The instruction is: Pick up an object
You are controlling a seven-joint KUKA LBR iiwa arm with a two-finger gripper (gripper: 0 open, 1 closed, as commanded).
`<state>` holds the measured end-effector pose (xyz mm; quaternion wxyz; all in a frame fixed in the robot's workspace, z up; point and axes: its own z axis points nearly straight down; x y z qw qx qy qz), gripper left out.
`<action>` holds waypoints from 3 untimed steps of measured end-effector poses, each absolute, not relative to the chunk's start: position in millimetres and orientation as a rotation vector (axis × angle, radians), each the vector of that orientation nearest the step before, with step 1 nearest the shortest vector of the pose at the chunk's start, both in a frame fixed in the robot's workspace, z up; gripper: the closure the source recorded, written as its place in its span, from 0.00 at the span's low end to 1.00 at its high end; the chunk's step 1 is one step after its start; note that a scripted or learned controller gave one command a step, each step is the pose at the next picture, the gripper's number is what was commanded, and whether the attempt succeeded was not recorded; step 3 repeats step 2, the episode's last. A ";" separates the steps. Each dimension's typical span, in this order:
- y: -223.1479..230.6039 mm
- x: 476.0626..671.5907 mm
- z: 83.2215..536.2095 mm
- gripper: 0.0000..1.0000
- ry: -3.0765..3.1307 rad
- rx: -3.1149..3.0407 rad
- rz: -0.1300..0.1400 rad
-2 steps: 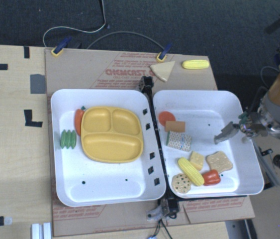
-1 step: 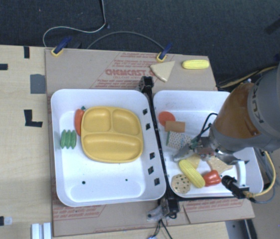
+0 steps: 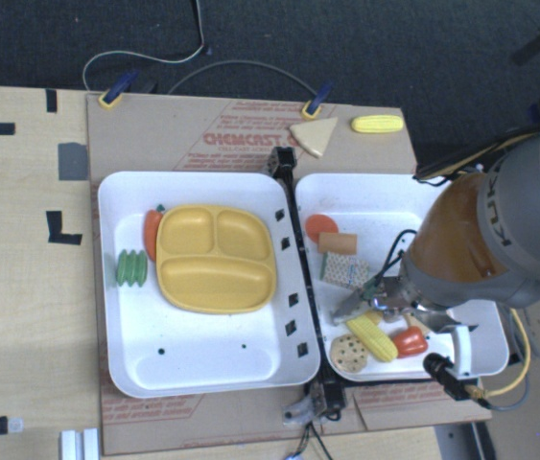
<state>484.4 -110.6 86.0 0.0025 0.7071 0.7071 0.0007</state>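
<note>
The arm (image 3: 485,238) reaches in from the right and is bent low over the right bin (image 3: 385,185). Its claw (image 3: 385,300) sits down among the toy food in the lower half of that bin. The wrist and cabling cover the claw from above, so whether it is wide, narrow or closed on anything cannot be told.

Task status, judged from the layout:
- No object is seen lifted clear of the bin. The pick appears not yet completed.
- The likeliest targets lie just beside the claw: a yellow corn cob (image 3: 371,337), a red pepper (image 3: 410,341) and a speckled packet (image 3: 346,273).
- A round cookie (image 3: 349,354) lies near the front wall. A red tomato (image 3: 321,225) and a brown block (image 3: 339,243) lie further back, apart from the claw.
- Remaining steps would be a confirmed closure on one item and a lift.

The left bin (image 3: 126,353) holds a yellow divided plate (image 3: 217,257), a green ridged piece (image 3: 131,268) at its left and an orange piece (image 3: 152,233) partly tucked under the plate's rim. On the tabletop behind the bins lie a tan wedge (image 3: 314,138) and a yellow piece (image 3: 377,123).

Hidden or unclear: the arm covers the right side of the right bin. Which item, if any, touches the claw is not resolvable.
</note>
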 end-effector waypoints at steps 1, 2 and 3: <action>-110.3 485.1 96.0 1.00 2.220 2.219 0.003; -39.5 552.2 190.0 1.00 2.229 2.204 0.014; -39.5 552.2 190.0 1.00 2.229 2.204 0.014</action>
